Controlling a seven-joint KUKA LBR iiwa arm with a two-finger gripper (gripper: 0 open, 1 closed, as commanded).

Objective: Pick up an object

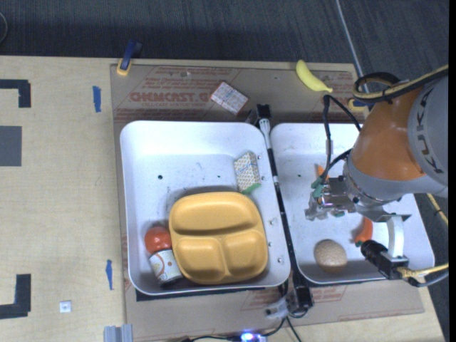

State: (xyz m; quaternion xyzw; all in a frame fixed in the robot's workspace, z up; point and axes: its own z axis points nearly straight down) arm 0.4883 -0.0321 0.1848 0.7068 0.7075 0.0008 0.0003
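Looking down at a slant, the camera view shows a pale wooden bench [57, 212] with dark grey carpet beyond its far edge. A brown cardboard sheet [178, 91] with red print lies on the bench and bears two shallow white bins side by side. A blue clamp [128, 54] grips the sheet's far left corner, a yellow banana-shaped piece [312, 77] lies on its far edge, and a small patterned card [228, 97] rests near the left bin's back rim.

The right bin [299, 144] holds a brown speckled, egg-shaped object [330, 254] near its front wall. The grey arm with its orange band [388, 148] reaches in from the right above this bin. Its gripper [326, 204] hangs over the bin's middle, behind the egg-shaped object and apart from it; nothing is seen between its jaws, and whether they are spread or pressed together cannot be told from this angle. A small orange piece [366, 228] lies just right of the gripper, partly hidden by the wrist, perhaps a carrot-like toy. Black cables loop from the arm over the bin's back and right rims.

The left bin [142, 191] holds a large yellow compartment tray [217, 237], turned upside down, filling its front half. A small can with an orange-red top [161, 254] leans against the tray's left side. A small patterned packet [246, 171] lies behind the tray, near the wall between the bins.
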